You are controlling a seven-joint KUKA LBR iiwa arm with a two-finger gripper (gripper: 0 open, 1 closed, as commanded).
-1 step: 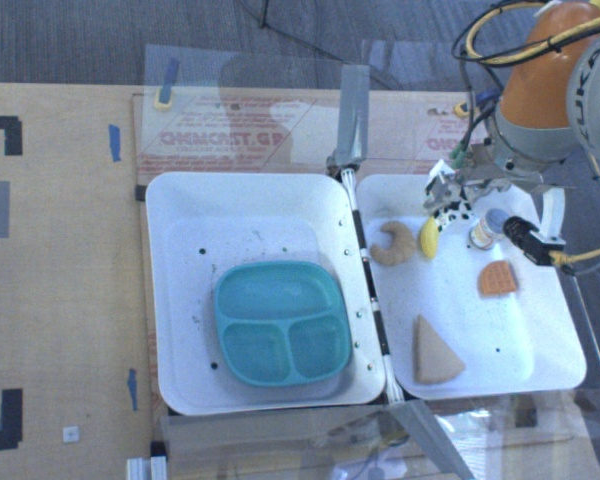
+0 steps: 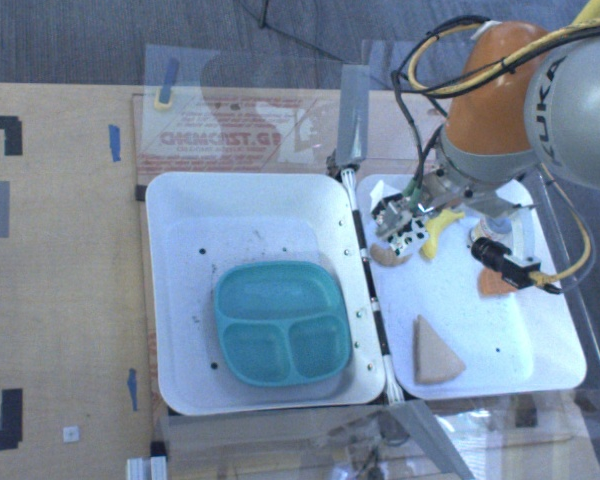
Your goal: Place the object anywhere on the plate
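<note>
1. Two shallow white bins sit side by side on the bench; the left bin (image 2: 170, 228) holds the plate and the right bin (image 2: 540, 358) holds the loose items.
2. The plate (image 2: 280, 320) is teal, with three compartments, and lies flat toward the 5 o'clock part of the left bin, close to the wall shared with the right bin.
3. The arm (image 2: 540, 78) comes in from 2 o'clock, its orange band above the upper part of the right bin.
4. The gripper (image 2: 405, 226) hangs low at the 10 o'clock corner of the right bin, a cluster of black and white parts pointing toward the shared wall.
5. I cannot tell from this slant how the jaws stand; the wrist hardware hides the gap between them.
6. A small tan object (image 2: 387, 254) lies on the bin floor just at 7 o'clock of the gripper, near or touching its tip; whether it is gripped cannot be made out.
7. A yellow, banana-like piece (image 2: 435, 230) lies just at 3 o'clock of the gripper, partly under the wrist.
8. A tan wedge (image 2: 435, 352) rests at 6 o'clock in the right bin, well apart from the gripper.
9. An orange piece (image 2: 495, 284) lies at 3 o'clock of centre in that bin, partly covered by a black cable fitting.
10. Specks of dirt dot the left bin's floor above the plate.
</note>
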